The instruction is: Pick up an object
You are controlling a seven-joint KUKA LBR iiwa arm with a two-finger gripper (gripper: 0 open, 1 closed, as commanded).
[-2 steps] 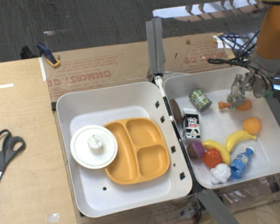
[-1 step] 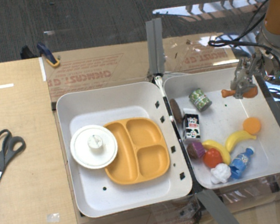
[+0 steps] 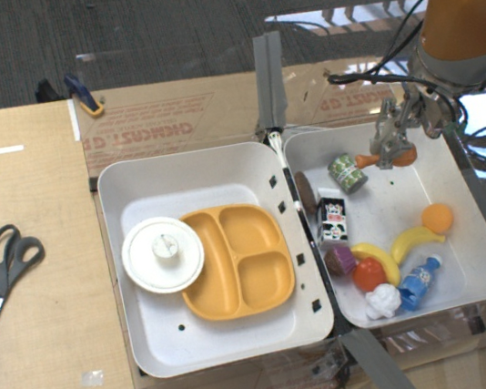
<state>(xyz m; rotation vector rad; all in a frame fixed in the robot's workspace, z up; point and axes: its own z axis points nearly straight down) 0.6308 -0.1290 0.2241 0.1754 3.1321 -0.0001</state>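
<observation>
- Over the bench, my one fixed camera looks down at a slant on two shallow white bins set side by side, the left bin and the right bin, touching along their inner walls.
- From the right, I see the grey arm with its orange band reaching over the far part of the right bin.
- At the arm's end the gripper hangs above the bin's far half. A small orange carrot-like toy sits right at its fingertips, but I cannot tell whether the fingers are spread or closed, nor whether they grip it.
- Just left of that toy lies a small green patterned can.
- Nearer the dividing wall stands a small black-and-white carton, with a purple toy just below it.
- Toward the near wall, a red round toy touches a yellow banana; an orange ball rests by the banana's far tip.
- Along the near edge, a white lumpy object lies beside a blue bottle.
- Inside the left bin, a yellow divided plate lies flat, and a round white lid with a knob overlaps the plate's left edge.
- Left of the bins, on the wooden bench top, a pair of black-handled scissors lies well apart from everything else.
- Behind the bins, flattened cardboard covers the bench, with a small blue and yellow clamp at its far left corner.
</observation>
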